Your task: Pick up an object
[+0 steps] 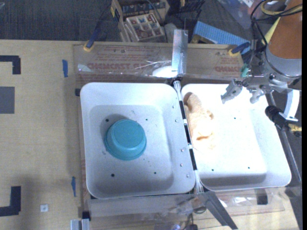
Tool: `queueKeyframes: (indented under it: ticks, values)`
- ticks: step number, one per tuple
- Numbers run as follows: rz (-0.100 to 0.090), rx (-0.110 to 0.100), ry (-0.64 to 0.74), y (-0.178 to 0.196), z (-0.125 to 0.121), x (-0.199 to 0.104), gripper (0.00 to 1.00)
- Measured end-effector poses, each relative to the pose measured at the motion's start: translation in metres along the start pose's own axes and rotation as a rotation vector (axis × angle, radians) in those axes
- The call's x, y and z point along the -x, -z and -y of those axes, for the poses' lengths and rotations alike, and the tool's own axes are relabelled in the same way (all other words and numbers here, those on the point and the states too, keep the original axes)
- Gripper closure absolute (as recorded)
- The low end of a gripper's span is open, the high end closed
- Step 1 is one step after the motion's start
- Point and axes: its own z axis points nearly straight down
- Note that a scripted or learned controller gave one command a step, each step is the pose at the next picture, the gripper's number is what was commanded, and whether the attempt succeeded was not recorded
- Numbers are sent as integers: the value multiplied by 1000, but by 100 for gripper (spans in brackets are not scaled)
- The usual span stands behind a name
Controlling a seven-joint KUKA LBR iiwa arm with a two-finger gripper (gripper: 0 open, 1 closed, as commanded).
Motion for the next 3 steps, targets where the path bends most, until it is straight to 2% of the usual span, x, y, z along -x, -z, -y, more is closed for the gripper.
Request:
queueKeyframes:
  ticks: [1, 2, 3]
  values:
    - [0, 0, 127, -84, -54, -32, 0]
    - [0, 2, -5, -170, -35, 18, 0]
    - [1, 3, -125, -108, 1, 38, 0]
